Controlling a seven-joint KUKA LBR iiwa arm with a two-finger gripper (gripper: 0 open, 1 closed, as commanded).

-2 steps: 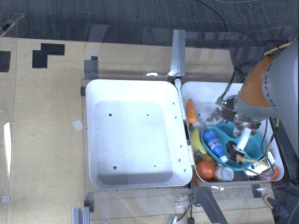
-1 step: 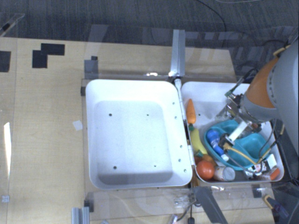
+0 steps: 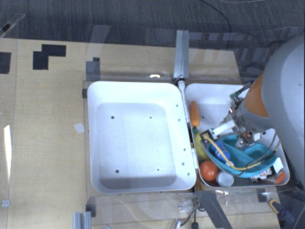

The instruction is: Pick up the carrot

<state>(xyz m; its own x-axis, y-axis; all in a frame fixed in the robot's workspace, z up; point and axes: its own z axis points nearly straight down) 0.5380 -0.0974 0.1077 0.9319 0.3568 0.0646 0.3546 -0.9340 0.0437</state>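
At the near end of the right bin point(image 3: 224, 92) you had a red ball point(image 3: 208, 170) with a small white cap-like piece point(image 3: 225, 179) just beside it, both by the front wall. Just behind them lay a yellow piece point(image 3: 200, 148) against the dividing wall and a blue bowl point(image 3: 248, 157) with yellow cable across it, crowded under the wrist. The gripper point(image 3: 228, 128) hung over that clutter, and you could not tell from this view whether its fingers were apart or together; nothing showed between them.

Farther back, the carrot point(image 3: 194, 114) lay lengthwise against the left wall of the right bin, apart from the gripper and just behind the yellow piece. It looked like a small toy: light, stiff, smooth and probably a bit slippery. You would likely do best closing across its middle, though the wall left little room for a finger on that side.

Counted: 1 carrot, 1 red ball, 1 blue bowl, 1 yellow piece, 1 white cap, 2 bins. The left bin point(image 3: 95, 128) sat alongside. At the far right corner some small orange bits were too blurred to name.
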